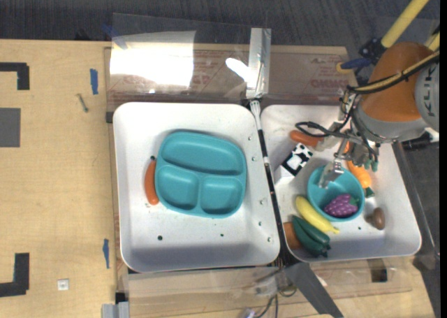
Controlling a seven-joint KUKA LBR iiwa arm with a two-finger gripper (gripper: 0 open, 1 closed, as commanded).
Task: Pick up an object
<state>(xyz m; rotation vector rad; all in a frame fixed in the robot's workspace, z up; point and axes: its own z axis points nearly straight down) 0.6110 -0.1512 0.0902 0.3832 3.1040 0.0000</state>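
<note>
The claw (340, 165) hangs over the teal bowl's (336, 195) near rim in the right bin (401, 240) — how far open, I cannot tell; nothing visibly held. Descend straight onto the purple grapes (341, 205) — avoid the banana (313, 214)

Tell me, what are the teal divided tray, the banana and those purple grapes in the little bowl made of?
The teal divided tray looks like moulded plastic: one even colour, smooth with a soft sheen, rounded compartment edges. The banana seems a plastic toy, uniformly bright yellow and unmarked. The purple grapes in the small teal bowl look like a single bumpy cluster, probably plastic or rubber; too small to be certain.
</note>
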